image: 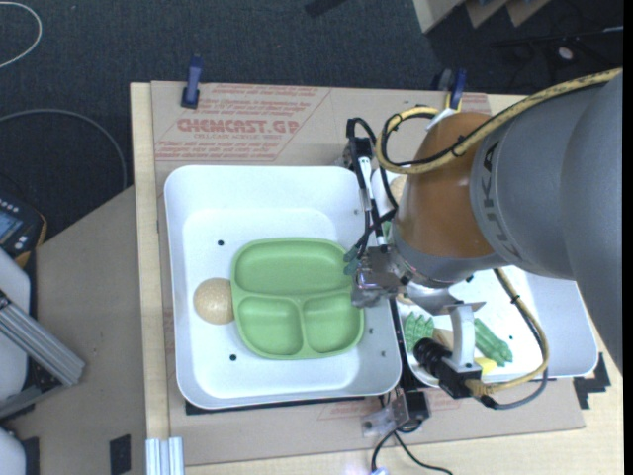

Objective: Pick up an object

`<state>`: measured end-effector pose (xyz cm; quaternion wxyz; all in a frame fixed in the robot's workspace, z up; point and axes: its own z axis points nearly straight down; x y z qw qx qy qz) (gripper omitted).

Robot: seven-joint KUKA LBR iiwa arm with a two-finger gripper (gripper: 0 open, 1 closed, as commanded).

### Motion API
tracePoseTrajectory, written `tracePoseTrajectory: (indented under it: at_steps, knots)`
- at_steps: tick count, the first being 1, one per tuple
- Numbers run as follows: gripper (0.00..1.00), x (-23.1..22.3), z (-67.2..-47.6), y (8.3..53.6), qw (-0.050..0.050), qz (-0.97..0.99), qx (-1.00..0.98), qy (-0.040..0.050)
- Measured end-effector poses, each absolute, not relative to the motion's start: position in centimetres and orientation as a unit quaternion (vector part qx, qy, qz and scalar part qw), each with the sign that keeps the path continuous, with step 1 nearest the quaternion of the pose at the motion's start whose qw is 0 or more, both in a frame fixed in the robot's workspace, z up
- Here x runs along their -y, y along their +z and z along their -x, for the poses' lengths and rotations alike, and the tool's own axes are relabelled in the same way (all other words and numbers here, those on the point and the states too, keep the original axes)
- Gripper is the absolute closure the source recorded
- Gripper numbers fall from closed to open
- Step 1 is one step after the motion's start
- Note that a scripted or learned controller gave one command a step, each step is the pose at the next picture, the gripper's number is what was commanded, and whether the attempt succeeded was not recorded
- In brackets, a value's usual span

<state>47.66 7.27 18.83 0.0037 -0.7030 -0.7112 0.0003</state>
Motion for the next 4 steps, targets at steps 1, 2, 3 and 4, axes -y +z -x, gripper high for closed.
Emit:
tracePoseTrajectory:
  at_steps: [1, 2, 3, 4]
  knots:
    - [1.00, -6.7, -48.1, 32.3, -0.005, 0.706, 0.708, -0.0069]
    - [1.00, -7.0, -48.0, 48.7, -0.006, 0.706, 0.708, -0.0090]
    - [1.00, -5.0, -52.0, 34.9, 0.003, 0.708, 0.706, 0.0058]
    - [1.00, -2.2, -48.4, 39.5, -0.002, 0.708, 0.706, -0.0019]
